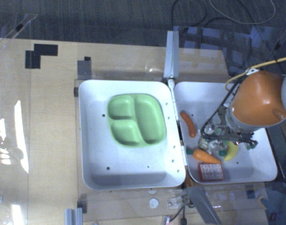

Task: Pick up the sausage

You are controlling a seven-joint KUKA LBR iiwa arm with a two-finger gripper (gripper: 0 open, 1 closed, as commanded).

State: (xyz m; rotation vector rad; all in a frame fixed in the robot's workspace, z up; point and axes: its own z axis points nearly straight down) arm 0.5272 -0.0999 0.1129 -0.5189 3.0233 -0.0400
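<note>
The sausage (pixel 188 123), reddish-orange and slim, lies in the right bin (pixel 199 95) close to its left wall. My gripper (pixel 217 142) hangs low in the same bin, to the right of and slightly nearer than the sausage, under the orange wrist band (pixel 260 100). It sits over a cluster of small items, and cables and the wrist hide its fingers. I see nothing clearly held between them.
An orange carrot (pixel 206 156) lies just near the gripper, with a red-and-white packet (pixel 211 172) at the bin's front edge and a yellow-green item (pixel 231 151) beside the gripper. The left bin (pixel 93 139) holds a green divided plate (pixel 135 119).
</note>
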